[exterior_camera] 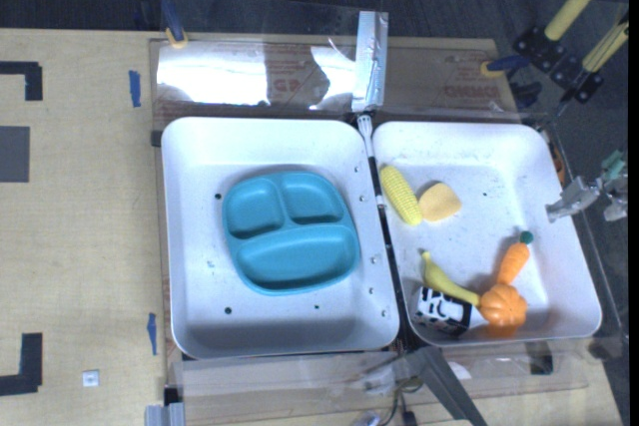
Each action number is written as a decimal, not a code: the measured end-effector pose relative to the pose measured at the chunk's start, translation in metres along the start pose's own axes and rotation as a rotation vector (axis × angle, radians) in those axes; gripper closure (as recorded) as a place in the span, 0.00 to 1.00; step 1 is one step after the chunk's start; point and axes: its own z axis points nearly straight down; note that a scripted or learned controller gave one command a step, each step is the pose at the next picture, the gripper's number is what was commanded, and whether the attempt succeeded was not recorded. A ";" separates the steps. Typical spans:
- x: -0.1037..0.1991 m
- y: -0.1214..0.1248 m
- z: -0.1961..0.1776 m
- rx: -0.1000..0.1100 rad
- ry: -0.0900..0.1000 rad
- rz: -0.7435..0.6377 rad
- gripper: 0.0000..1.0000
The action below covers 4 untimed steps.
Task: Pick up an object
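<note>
The right bin (479,140) holds several toy foods. A yellow corn cob (399,194) lies at its left wall, with a pale yellow chunk (439,203) touching it on the right. An orange carrot (513,260) with a green tip lies tilted toward the right side. Below it sits a small orange pumpkin (502,306). A yellow banana (447,282) rests partly over a black-and-white item (441,310) at the bin's front left corner. The left bin (200,155) holds a blue divided plate (290,230).
A clear plastic sheet (260,65) lies behind the left bin. A small metal fitting (571,202) sits at the right bin's right rim. Yellow rods with black clamps (564,35) stand at the back right. A grey bar (449,389) crosses the bench front.
</note>
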 end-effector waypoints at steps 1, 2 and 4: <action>-0.013 0.123 0.130 -0.025 -0.006 -0.023 0.00; -0.014 0.108 0.115 -0.003 -0.002 -0.186 0.00; -0.004 0.015 0.182 -0.011 0.011 -0.241 0.00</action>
